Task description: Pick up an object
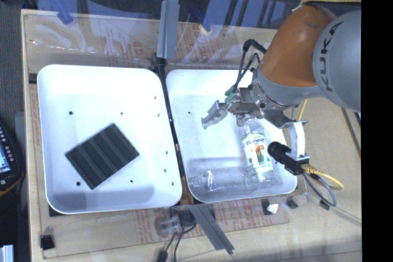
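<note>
The arm (pixel 307 52) is on top, and its gripper (pixel 216 113) hangs over the right bin (pixel 184 132), grabbing nothing, with fingers that look a bit apart. The bottles (pixel 258 153) lie near the front wall; they are round and slick, so they may roll or slip away.

The arm (pixel 319 52) reaches in from the right of the camera view, its grey body curving down past the broad orange band above the wrist. The wrist bends leftward and downward, cables looping along its upper side. At its end the claw (pixel 213 116) points left, tilted low, with its two grey fingers (pixel 210 119) close together at the tips.
</note>
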